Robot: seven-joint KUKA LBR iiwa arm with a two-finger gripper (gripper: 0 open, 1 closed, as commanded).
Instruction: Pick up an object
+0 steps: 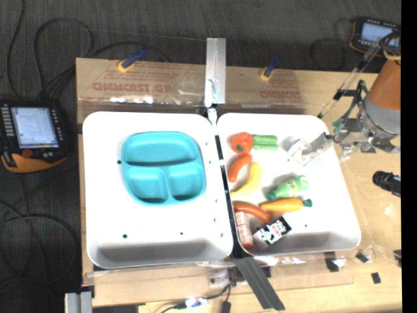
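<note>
Several toy foods lie in the right bin (332, 220): an orange-red round fruit (241, 142), a green piece (264, 141), an orange-red pepper (238, 167), a yellow banana (250, 178), a green leafy vegetable (287, 188), a carrot (283, 205), a red sausage (251, 210) and a black-and-white box (272, 232). My gripper (307, 149) hangs over the upper right part of this bin, right of the green piece and above the leafy vegetable. It touches none of the objects. The arm (384, 103) comes in from the right edge.
The left bin (104, 194) holds a turquoise divided plate (163, 165). A metal post (215, 70) stands behind the wall between the bins. Control pendants sit at the far left (29, 132) and top right (374, 34), with cables on the floor.
</note>
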